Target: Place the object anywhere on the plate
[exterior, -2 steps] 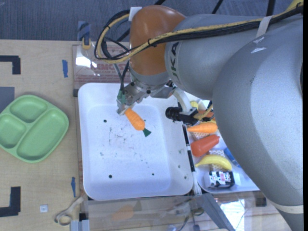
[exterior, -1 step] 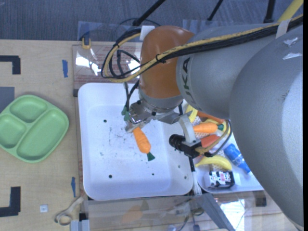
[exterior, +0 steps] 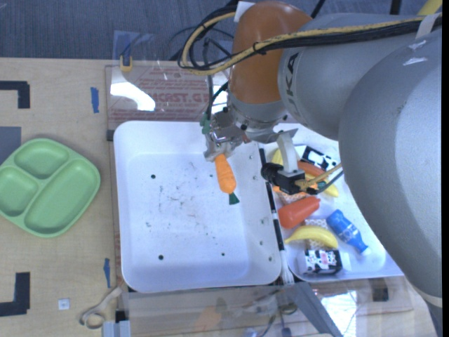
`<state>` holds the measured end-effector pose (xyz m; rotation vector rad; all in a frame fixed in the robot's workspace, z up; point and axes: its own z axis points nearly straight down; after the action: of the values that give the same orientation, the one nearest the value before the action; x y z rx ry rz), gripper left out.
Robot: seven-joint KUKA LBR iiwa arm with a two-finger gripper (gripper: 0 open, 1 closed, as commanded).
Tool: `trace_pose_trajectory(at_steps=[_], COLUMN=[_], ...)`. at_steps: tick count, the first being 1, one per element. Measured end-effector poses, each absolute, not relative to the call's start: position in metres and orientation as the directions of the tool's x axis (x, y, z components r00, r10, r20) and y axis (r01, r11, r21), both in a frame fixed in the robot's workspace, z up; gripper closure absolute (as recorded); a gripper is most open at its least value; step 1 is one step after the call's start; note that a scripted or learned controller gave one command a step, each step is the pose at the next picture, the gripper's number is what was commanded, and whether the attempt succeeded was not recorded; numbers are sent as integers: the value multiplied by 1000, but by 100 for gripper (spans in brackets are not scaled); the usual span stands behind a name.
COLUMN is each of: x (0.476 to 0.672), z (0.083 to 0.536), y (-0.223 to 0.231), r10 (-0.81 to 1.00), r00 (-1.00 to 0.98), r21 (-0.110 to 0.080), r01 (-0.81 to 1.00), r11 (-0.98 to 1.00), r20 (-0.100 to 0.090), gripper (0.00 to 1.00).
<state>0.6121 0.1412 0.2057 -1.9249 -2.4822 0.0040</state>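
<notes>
This is a robotics lab, set up for pick-and-place trials. A big grey arm [exterior: 365, 83] with an orange band [exterior: 263, 48] and loose cables [exterior: 210, 27] reaches over a plywood counter [exterior: 56, 83]. Two white bins [exterior: 140, 188] sit side by side on it, fixed in place, and blue tape [exterior: 95, 99] and black corner marks [exterior: 19, 93] on the wood mark positions. The things to hand are plastic toys, not real food: a carrot [exterior: 225, 174], a banana [exterior: 316, 236], a blue bottle [exterior: 346, 230]. A green sectioned plate [exterior: 48, 186] lies on the counter at the left.
</notes>
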Motion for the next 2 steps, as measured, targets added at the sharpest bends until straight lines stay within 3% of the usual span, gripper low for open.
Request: trace_pose_trajectory(at_steps=[1,2], x=[626,593], z=[194,179], y=[167,176], r10=[922,791], r00=[-388,-612], r21=[-1,-5], r01=[922,791], r11=[388,612], r20=[-1,3], gripper=[100,100])
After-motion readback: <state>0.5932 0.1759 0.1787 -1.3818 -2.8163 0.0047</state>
